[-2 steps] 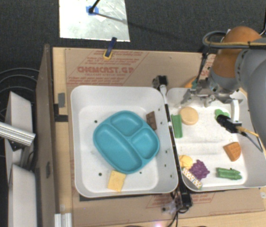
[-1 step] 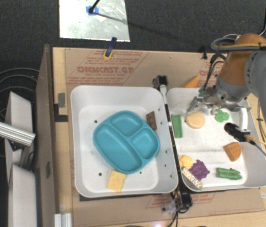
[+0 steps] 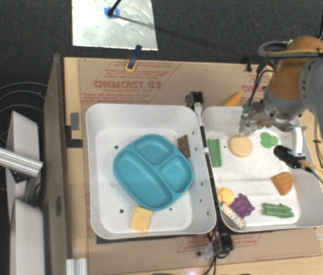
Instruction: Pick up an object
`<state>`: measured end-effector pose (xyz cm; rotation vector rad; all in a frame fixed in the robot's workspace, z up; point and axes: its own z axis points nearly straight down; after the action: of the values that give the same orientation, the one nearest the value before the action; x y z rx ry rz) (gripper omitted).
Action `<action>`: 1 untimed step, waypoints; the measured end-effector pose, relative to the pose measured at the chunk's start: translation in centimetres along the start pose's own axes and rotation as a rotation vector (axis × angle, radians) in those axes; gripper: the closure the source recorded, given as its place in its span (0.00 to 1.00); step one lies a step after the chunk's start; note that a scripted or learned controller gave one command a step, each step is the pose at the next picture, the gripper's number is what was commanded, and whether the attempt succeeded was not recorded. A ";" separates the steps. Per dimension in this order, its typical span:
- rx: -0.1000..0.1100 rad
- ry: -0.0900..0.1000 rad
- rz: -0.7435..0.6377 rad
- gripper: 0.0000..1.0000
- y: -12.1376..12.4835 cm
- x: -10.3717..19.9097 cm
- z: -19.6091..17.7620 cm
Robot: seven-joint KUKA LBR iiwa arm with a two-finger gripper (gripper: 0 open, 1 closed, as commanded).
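Note:
My gripper [image 3: 250,123] hangs over the back of the right bin [image 3: 316,202], just above and behind a round tan biscuit [image 3: 241,146]. A small green leafy piece [image 3: 269,139] lies immediately to its right. Also in this bin are a green stick [image 3: 214,152] along the left wall, an orange wedge [image 3: 282,183], a purple bunch of grapes [image 3: 242,204], a green pickle-like piece [image 3: 277,210] and a yellow piece [image 3: 226,195]. Nothing is visibly held.
The left bin [image 3: 101,153] holds a teal divided plate [image 3: 152,171], a small brown block [image 3: 183,146] and a yellow square [image 3: 141,219]. An orange piece [image 3: 233,99] lies outside, behind the right bin. The grey arm [image 3: 316,85] covers the right bin's back right corner.

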<state>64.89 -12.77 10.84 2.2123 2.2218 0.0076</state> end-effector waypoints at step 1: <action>-0.003 -0.006 0.008 1.00 -0.8 -8.4 -9.7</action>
<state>64.00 -21.15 20.53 2.2172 2.2083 0.0044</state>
